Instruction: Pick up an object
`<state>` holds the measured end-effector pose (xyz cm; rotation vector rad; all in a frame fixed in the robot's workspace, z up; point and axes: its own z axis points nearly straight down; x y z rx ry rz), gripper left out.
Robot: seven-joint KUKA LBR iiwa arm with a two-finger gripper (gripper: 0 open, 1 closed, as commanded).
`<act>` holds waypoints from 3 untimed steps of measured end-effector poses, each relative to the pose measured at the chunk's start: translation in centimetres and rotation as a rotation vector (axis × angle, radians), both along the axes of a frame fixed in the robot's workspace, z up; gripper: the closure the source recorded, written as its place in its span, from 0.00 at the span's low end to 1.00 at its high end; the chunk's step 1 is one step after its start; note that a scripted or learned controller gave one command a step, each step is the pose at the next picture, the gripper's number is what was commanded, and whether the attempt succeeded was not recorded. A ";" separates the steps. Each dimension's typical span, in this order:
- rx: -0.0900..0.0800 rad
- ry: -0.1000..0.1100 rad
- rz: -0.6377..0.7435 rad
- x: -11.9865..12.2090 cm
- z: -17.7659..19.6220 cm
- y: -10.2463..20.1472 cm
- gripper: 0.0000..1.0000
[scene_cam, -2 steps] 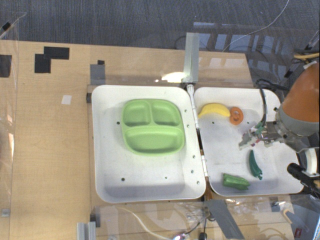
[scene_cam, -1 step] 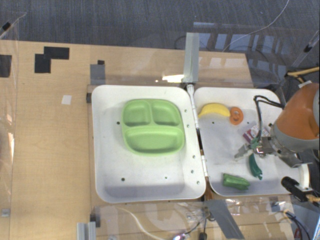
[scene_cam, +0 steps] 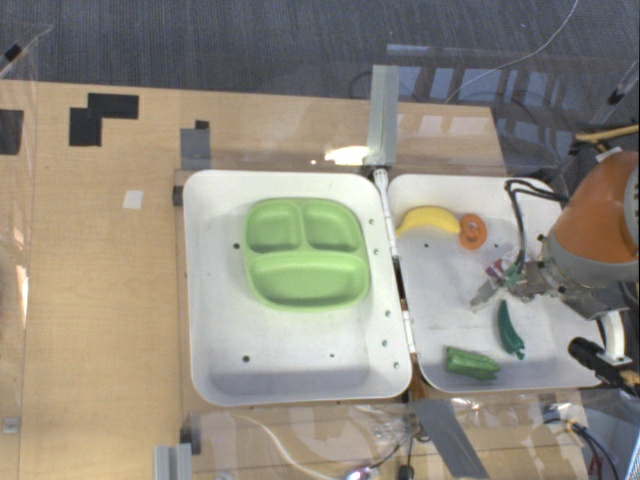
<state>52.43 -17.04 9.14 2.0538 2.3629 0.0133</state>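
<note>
I see nothing lifted yet — gripper low in right bin near green pepper, grip state unclear.

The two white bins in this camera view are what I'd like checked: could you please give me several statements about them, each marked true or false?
1. The green divided plate lies in the left bin. True.
2. The banana lies on the green divided plate. False: it lies in the right bin, near its far edge.
3. The orange round piece lies just beside the banana. True.
4. The gripper is over the left bin. False: it is over the right bin.
</note>
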 end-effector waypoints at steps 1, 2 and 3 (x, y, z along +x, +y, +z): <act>0.003 -0.003 -0.091 -0.5 0.0 -0.7 0.00; -0.004 -0.009 -0.029 -2.3 0.1 -0.3 0.00; 0.001 -0.010 -0.027 -2.1 1.2 -0.1 1.00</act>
